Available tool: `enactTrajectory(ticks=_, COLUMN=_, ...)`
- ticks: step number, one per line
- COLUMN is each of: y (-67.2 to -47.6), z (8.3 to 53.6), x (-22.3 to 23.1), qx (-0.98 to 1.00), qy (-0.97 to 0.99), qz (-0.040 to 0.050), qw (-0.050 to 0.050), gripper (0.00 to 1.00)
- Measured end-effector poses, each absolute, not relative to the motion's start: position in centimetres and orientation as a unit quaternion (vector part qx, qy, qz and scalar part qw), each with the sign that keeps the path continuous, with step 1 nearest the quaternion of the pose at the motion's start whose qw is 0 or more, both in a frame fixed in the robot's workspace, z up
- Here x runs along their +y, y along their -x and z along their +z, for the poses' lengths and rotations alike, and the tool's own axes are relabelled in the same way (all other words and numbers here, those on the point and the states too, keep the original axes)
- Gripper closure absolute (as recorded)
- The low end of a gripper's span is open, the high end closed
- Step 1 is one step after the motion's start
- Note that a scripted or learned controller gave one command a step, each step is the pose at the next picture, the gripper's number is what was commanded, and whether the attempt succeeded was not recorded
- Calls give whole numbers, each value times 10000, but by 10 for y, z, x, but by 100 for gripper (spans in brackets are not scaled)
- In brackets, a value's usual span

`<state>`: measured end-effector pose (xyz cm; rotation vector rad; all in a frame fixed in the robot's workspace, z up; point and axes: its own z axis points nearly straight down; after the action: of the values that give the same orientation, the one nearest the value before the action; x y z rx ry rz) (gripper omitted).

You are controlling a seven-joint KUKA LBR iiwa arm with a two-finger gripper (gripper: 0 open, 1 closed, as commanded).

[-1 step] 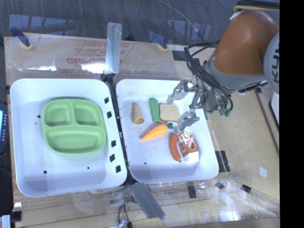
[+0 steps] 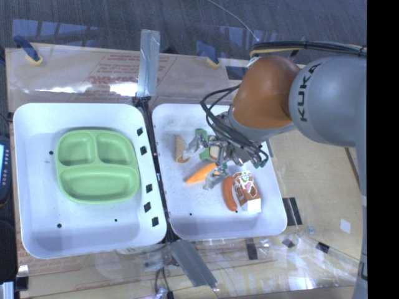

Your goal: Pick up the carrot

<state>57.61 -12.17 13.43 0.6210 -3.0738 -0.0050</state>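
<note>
Two white bins, arm over the right one.

Lying in the right bin (image 2: 187, 220): carrot (image 2: 199, 174), tilted, just below the gripper (image 2: 211, 157). Fingers spread apart, straddling the carrot's upper end, not visibly clamped. Just beside: hot dog (image 2: 229, 194), boxed item (image 2: 247, 189), cone-shaped piece (image 2: 180, 148). Resting in the left bin (image 2: 31, 167): green divided plate (image 2: 98, 166).
</note>
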Motion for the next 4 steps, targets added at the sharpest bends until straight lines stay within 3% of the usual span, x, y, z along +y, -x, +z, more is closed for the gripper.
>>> enactTrajectory(ticks=1, y=-625, z=98, x=-115, qx=-9499, qy=-3125, qz=11, qw=-37, gripper=0)
enactTrajectory(ticks=2, y=-553, z=92, x=-99, qx=-9542, qy=-2992, qz=-12, qw=9, gripper=0)
enactTrajectory(ticks=3, y=-555, z=103, x=-97, qx=-9529, qy=-3033, qz=-7, qw=-3, gripper=100)
enactTrajectory(ticks=4, y=-556, z=195, x=-87, qx=-9279, qy=-3727, qz=16, qw=-32, gripper=100)
